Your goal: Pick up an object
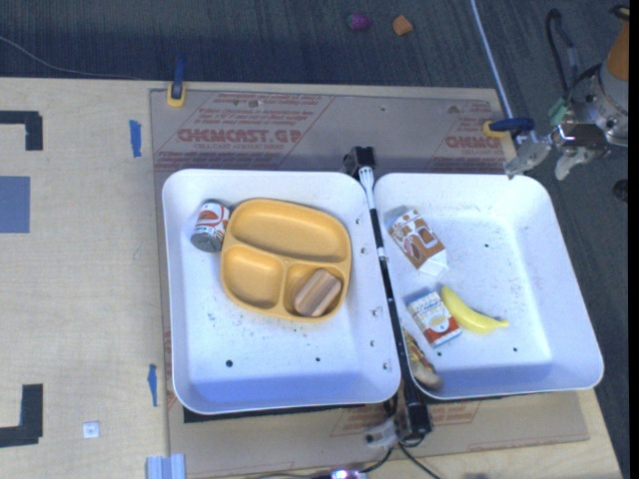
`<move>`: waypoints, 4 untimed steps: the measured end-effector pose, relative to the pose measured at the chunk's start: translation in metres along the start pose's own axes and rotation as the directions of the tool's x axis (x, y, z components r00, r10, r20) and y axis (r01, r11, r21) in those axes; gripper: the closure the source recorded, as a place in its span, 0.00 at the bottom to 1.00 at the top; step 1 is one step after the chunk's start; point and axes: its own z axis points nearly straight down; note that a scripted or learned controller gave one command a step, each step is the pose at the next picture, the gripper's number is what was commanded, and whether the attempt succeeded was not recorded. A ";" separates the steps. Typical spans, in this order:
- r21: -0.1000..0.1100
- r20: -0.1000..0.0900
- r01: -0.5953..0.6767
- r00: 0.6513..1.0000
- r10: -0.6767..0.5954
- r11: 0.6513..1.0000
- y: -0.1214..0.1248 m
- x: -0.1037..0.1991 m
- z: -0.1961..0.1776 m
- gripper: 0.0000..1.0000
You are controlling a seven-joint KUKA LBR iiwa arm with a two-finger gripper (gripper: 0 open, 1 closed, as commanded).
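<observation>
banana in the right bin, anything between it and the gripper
Nothing visible blocks it. The gripper sits past the right bin's far right corner, outside the rim. The banana lies uncovered on the bin floor, with a small carton touching its left side, which could crowd a grasp there.
</observation>
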 end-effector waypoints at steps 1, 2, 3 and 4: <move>-0.003 0.002 0.001 1.000 -0.001 1.000 -0.043 0.016 0.134 0.00; -0.009 0.003 -0.001 1.000 0.001 1.000 -0.097 0.075 0.144 0.00; -0.014 0.005 -0.002 1.000 0.002 1.000 -0.149 0.096 0.143 0.00; -0.018 0.008 -0.002 1.000 0.002 1.000 -0.182 0.119 0.143 0.00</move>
